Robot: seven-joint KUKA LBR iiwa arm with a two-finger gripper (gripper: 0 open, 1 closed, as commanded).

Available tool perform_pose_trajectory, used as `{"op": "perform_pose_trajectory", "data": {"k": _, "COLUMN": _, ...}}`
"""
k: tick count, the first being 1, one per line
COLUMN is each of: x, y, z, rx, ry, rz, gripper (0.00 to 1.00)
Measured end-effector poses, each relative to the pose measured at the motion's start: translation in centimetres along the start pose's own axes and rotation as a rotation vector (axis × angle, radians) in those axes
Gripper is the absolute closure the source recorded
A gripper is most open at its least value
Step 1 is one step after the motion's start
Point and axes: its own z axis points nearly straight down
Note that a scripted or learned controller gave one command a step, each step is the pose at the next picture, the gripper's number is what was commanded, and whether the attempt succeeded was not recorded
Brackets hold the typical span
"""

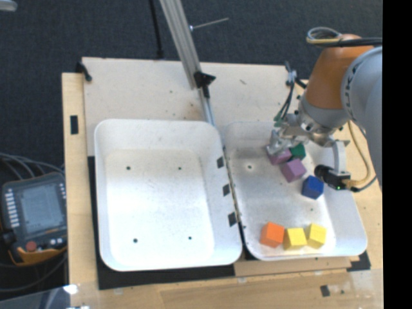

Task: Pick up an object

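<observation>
The grey arm (360, 82) is reaching in from the right side of the camera view, its orange band (328, 76) sitting above the wrist, and it is bending down over the far part of the right bin (347, 237). The wrist is pointing downward and slightly leftward, so the fingers (280, 148) are hanging low over the bin floor near its far left area. Whether the fingers are standing wide or narrow, I cannot tell, since the metal parts are blurring together with what lies under them.

A pale purple block (279, 157) is lying right at the fingertips, touching or nearly touching them; whether it is sitting between them is not clear. A green block (298, 152) is resting just to the right of the fingers, partly hidden by the wrist. A second purple block (294, 169) is lying just nearer the camera than the fingers and slightly to the right, close beside the first. A blue block (312, 187) is sitting farther right and nearer still.

Well apart from the fingers, along the near edge of the same bin, an orange block (272, 234) and two yellow blocks (296, 237) (317, 235) are lying in a row. The left bin (106, 134) is standing on the table (129, 85) to the left of the fingers
</observation>
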Motion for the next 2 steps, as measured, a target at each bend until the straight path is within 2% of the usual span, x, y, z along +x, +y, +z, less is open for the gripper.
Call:
{"op": "perform_pose_trajectory", "data": {"k": 1, "x": -0.5, "y": -0.5, "z": -6.2, "rx": -0.002, "ry": 0.000, "rz": -0.001, "gripper": 1.00}}
{"op": "perform_pose_trajectory", "data": {"k": 2, "x": -0.7, "y": -0.5, "z": -10.7, "rx": -0.002, "ry": 0.000, "rz": -0.005, "gripper": 1.00}}
